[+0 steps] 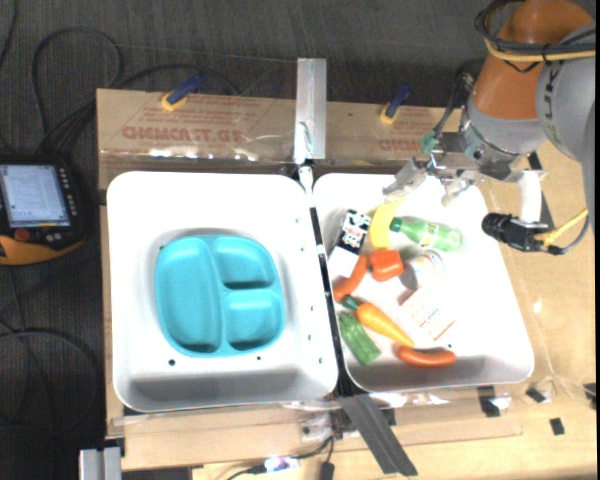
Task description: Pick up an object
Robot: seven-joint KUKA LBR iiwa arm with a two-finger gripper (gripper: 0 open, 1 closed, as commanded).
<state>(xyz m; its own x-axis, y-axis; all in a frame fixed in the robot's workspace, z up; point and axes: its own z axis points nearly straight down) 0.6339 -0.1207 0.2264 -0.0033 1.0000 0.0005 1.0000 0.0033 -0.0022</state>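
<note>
Claw (432, 175) position: above the far edge of the right-hand shallow white bin (510, 318), at the end of the grey arm with the orange band (515, 63), which enters from the right. Its two fingers stand spread and released, with nothing between them.

Camera view, right bin contents: a clear green plastic bottle (427, 232) lies on its side just below the claw, touching a yellow banana-shaped toy (381, 224). A small black-and-white die-like block (354, 230) sits beside the banana toy, toward the bin divider. Nearer the middle lie an orange-red pepper-shaped toy (385, 264), a pale printed packet (427, 315), an orange carrot-shaped toy (384, 320), a green pod-shaped toy (358, 338) and a red-orange sausage-shaped toy (425, 356).

Camera view, left bin (130, 268): it holds a turquoise three-compartment tray (218, 293). A handheld control pendant (30, 208) rests off the tabletop's left side.

Step in hand (judgement): approach before the grasp; no object has been lifted. The green bottle and the banana toy are the nearest candidates.

Next move (judgement): descend with the fingers straddling one object only. The bottle is round and may roll; its contact with the banana toy may cause a double or glancing grip.
</note>
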